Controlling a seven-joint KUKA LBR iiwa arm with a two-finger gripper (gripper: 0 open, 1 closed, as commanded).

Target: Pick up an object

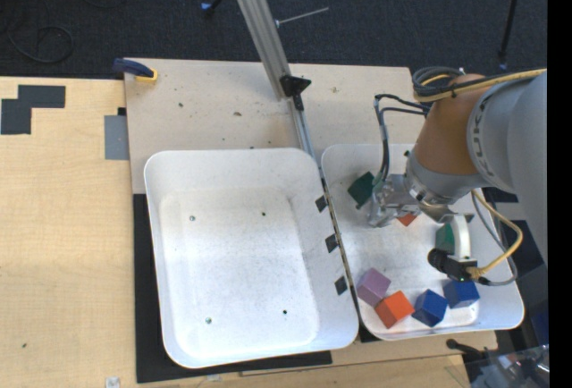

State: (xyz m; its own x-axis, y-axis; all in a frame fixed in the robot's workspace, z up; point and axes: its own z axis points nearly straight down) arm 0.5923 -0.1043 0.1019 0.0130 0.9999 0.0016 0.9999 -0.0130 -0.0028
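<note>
1. Tool (pixel 386 209) lowered into right-hand shallow white plastic bin (pixel 500 316), beside small red block (pixel 407 218) at its 3 o'clock; finger state: cannot tell.
2. Dark green block (pixel 361 189) at tool's 10 o'clock.
3. Purple cube (pixel 374 284), orange cube (pixel 393 308), blue cubes (pixel 444 300) bunched at 6 o'clock, probably slid against bin wall.

Right-hand shallow white bin (pixel 500 310) holds loose objects. Dark green block (pixel 361 189) tilted at upper left. Lilac cube (pixel 374 284), orange cube (pixel 392 309) and two blue cubes (pixel 430 307) (pixel 461 292) clustered along the near edge. Small red piece (pixel 407 218) mid-bin, partly hidden.
</note>
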